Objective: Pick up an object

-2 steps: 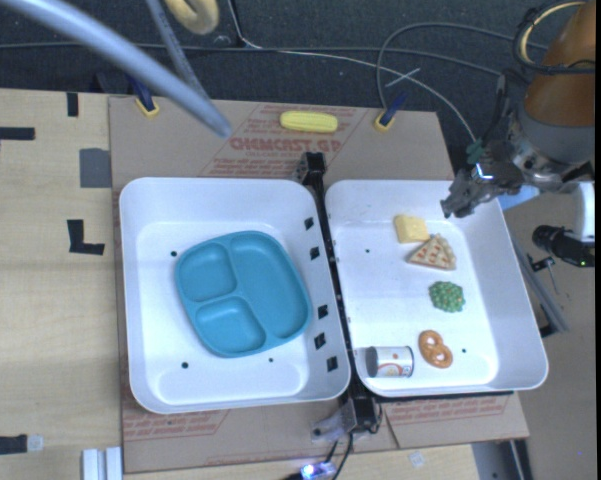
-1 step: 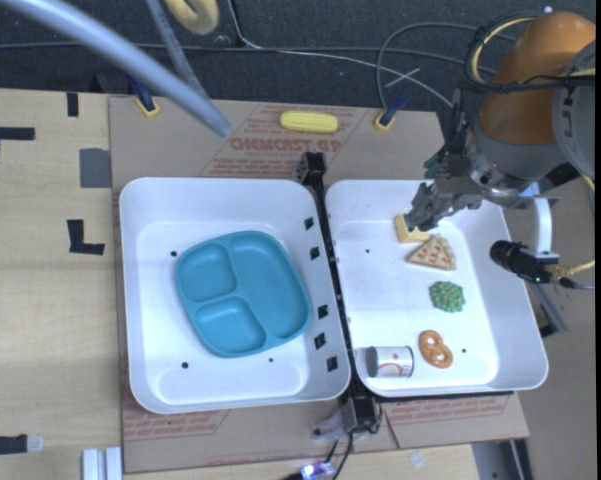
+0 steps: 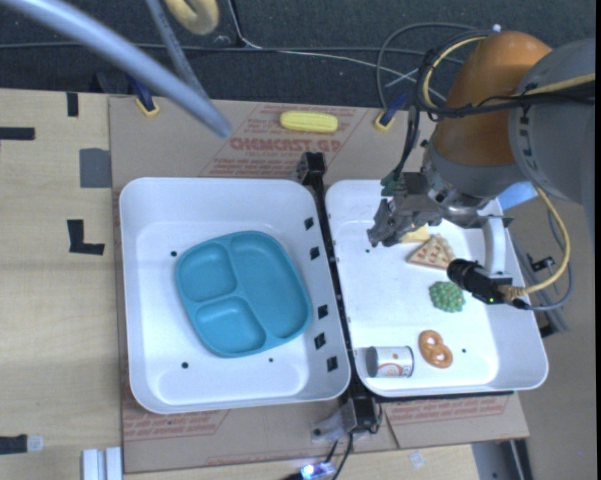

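My gripper (image 3: 383, 232) hangs low over the upper left part of the right bin (image 3: 380, 298), under the grey arm with its orange band. Just to its right lies a tan waffle-patterned wedge (image 3: 431, 253), with a pale yellow piece (image 3: 415, 235) beside it. Nothing is seen in the gripper's grasp. A green broccoli-like toy (image 3: 446, 296) sits lower right of the wedge. A small orange pretzel (image 3: 435, 349) and a can lying on its side (image 3: 390, 362) rest near the bin's front edge.
The left bin (image 3: 150, 228) holds a blue divided plate (image 3: 242, 292). A yellow corn-like toy (image 3: 308, 121) lies on the cardboard behind the bins. Black clips line the divider (image 3: 323, 258) between the bins. Cables and a black connector (image 3: 472, 274) hang by the arm.
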{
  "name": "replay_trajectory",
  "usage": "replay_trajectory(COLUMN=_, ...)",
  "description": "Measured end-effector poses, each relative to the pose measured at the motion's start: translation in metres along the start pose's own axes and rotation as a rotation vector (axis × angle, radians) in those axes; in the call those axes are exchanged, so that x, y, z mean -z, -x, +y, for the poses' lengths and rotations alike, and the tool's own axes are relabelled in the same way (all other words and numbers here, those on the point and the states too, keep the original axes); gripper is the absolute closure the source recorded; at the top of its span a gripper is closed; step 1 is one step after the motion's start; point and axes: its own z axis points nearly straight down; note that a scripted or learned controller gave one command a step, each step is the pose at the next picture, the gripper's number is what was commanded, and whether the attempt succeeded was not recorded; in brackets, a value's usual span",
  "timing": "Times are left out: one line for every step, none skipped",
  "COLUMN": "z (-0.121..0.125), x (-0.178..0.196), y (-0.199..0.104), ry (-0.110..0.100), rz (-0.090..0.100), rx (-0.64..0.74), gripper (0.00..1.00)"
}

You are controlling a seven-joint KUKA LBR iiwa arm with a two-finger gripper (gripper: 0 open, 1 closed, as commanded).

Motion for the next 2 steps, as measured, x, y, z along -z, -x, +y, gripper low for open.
replay_trajectory(z=-0.019, x=-0.014, y=-0.049, ry=-0.001, rz=0.000, rx=0.000, gripper=1.00)
replay_trajectory(z=-0.042, x=-0.011, y=-0.100, ry=0.000, rz=0.000, rx=0.001, gripper=1.00)
